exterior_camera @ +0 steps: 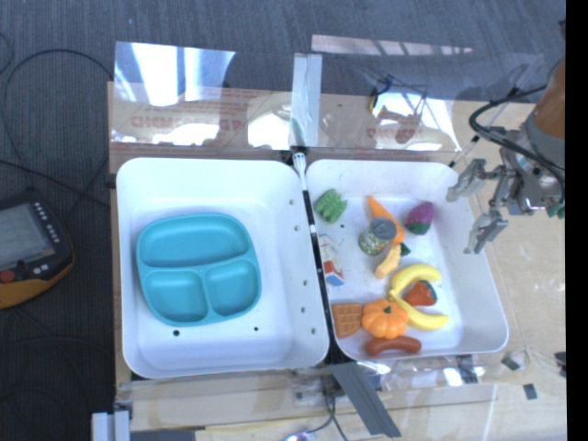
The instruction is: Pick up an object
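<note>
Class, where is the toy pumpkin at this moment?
The pumpkin sits in the right bin, near its front edge, between the waffle and the banana, just behind the sausage.

The blue three-compartment plastic tray (197, 267) lies in the left white bin (138, 177). The right white bin (478, 288) holds toy foods: a yellow plastic banana (415, 276) sits just behind an orange toy pumpkin (384, 318), with a green leafy toy vegetable (330, 206) at the far left corner.

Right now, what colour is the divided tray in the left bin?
Turquoise blue: the three-compartment plastic tray in the shallow white left bin, clearest in the camera view.
</note>
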`<state>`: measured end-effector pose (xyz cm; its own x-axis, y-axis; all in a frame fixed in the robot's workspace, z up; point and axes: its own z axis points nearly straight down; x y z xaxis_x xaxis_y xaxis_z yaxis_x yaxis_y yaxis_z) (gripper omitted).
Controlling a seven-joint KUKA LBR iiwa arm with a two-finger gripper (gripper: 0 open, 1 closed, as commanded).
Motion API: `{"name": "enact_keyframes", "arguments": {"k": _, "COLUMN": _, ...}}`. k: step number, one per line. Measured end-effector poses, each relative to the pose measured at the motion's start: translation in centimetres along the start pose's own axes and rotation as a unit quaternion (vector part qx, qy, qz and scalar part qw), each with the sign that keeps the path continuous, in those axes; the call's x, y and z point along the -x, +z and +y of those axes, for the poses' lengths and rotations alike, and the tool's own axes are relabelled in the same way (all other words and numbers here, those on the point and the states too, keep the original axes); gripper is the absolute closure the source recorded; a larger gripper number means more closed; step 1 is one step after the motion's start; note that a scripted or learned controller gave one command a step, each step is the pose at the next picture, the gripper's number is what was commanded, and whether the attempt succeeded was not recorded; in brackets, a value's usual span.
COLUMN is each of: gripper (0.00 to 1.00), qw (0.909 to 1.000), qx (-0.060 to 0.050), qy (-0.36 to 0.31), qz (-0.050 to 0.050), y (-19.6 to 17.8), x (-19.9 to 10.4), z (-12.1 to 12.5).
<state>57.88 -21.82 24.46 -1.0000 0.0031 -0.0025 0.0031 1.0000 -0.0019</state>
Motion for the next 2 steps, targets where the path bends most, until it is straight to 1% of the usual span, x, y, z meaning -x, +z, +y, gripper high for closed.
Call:
{"name": "enact_keyframes", "arguments": {"k": 1, "gripper": 0.00, "qw": 0.9978, "qx": -0.001, "qy": -0.067, "qz": -0.002, "y": 14.9, "x": 5.2, "z": 0.5}}
{"name": "enact_keyframes", "arguments": {"k": 2, "gripper": 0.00, "qw": 0.9960, "qx": 0.001, "qy": -0.089, "qz": -0.006, "y": 15.4, "x": 5.8, "z": 10.0}}
